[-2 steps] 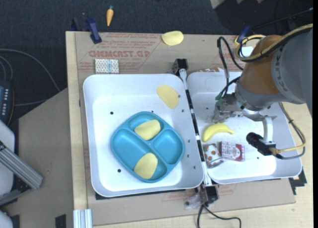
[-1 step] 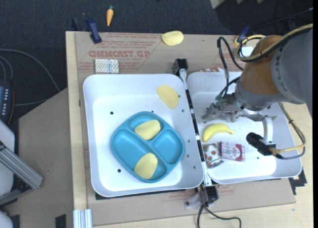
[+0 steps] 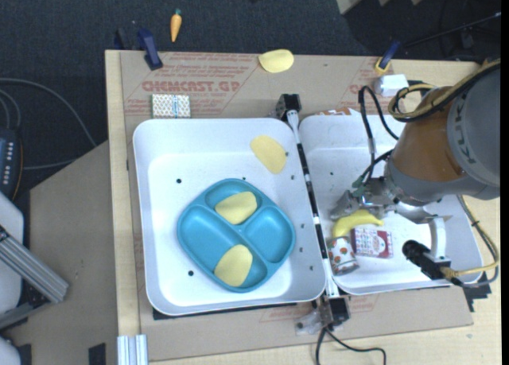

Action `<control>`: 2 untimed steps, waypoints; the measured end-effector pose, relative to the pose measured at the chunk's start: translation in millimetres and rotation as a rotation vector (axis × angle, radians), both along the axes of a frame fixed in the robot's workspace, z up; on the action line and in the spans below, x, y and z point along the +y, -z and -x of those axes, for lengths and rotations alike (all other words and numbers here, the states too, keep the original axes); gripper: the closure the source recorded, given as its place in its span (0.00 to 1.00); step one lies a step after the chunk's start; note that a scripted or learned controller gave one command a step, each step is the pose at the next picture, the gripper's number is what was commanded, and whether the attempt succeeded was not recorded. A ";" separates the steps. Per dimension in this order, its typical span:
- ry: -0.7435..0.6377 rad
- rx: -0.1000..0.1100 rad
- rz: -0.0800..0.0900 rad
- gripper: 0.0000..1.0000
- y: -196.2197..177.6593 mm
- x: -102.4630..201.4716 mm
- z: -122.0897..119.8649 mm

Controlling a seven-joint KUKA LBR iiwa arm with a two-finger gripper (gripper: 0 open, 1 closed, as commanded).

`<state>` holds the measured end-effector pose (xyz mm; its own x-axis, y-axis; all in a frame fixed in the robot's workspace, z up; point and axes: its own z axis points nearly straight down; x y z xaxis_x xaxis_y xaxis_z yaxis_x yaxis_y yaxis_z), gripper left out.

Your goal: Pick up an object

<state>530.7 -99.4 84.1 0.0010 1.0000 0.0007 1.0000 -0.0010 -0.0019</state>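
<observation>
Arm reaches into right bin with gripper low just above the banana, likely lining up a grab (can't tell gripper state, wrist blocks it); red-white packet lies just beside.

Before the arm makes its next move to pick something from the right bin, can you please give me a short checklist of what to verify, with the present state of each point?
1. Gripper is over the right bin: ok.
2. A target lies near it: ok, the yellow banana sits just below the gripper.
3. Banana is between the fingers: cannot tell, the wrist hides them.
4. Neighbours leave room: not ok, the red and white packet and the small can crowd the banana.
5. Left bin things are out of the way: ok, the blue divided plate stays beyond the divider.
</observation>
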 end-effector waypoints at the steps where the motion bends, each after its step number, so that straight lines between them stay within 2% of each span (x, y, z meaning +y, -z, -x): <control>1: 0.000 0.000 -0.001 0.00 -0.2 4.8 17.6; 2: -0.001 0.000 -0.001 0.00 -0.3 4.8 23.9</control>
<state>506.8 -94.7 84.3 0.0005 1.0000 0.0014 1.0000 -0.0005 -0.0018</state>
